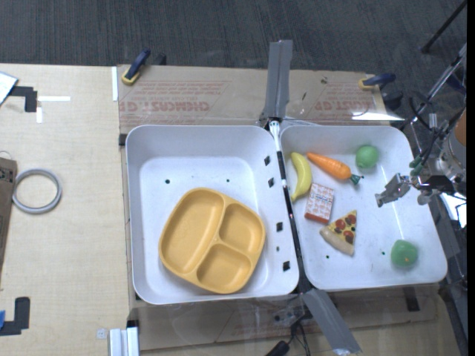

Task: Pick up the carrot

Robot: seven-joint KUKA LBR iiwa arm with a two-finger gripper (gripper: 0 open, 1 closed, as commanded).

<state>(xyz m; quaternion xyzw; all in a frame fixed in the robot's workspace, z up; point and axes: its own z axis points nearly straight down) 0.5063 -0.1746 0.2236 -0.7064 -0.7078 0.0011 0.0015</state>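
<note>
The small orange toy carrot with a green tip [331, 167] lies untouched in the right-hand shallow white bin [434, 269], between a yellow banana [300, 175] and a green ball [366, 156]. The grey two-finger gripper [391, 191] hovers nearby, empty; whether it is open or closed I cannot tell

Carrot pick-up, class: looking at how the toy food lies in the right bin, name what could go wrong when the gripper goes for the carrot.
1. The carrot lies close beside the banana, so a finger may land on or nudge the banana.
2. The gripper sits at the bin's right side; crossing to the carrot, it could knock the green ball near the carrot's leafy end.
3. The carrot lies at a slant; a misaligned grasp could slip off.
</note>
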